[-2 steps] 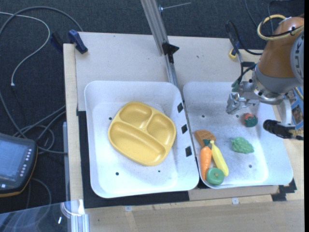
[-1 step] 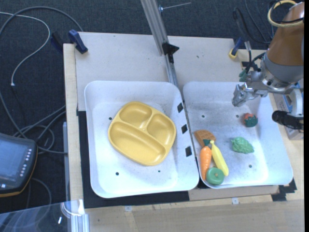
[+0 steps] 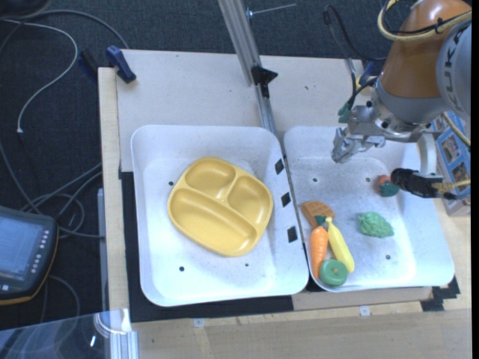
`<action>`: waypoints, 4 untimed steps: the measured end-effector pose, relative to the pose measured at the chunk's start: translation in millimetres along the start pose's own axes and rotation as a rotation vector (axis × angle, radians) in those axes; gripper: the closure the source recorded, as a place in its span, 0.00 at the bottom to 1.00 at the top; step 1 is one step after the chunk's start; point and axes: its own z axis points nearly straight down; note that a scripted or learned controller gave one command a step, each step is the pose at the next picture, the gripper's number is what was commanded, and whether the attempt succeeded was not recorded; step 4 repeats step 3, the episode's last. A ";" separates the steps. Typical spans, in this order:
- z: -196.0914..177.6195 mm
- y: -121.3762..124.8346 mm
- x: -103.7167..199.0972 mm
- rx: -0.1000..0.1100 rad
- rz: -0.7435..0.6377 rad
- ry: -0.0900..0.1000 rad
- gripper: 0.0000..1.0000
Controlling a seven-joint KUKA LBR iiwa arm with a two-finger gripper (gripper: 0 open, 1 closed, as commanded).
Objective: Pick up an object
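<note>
The gripper [image 3: 343,154] hangs by the right bin's [image 3: 419,271] back edge; can't tell its state. The banana [image 3: 340,248] looks light and smooth; grab its middle.

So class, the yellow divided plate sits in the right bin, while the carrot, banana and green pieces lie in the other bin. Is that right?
Not quite. The camera view shows the yellow divided plate in the left bin, not the right. The carrot, banana and green pieces lie in the other bin, the right one, as you said.
</note>
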 end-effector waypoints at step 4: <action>-14.9 10.1 168.0 0.001 0.000 0.000 1.00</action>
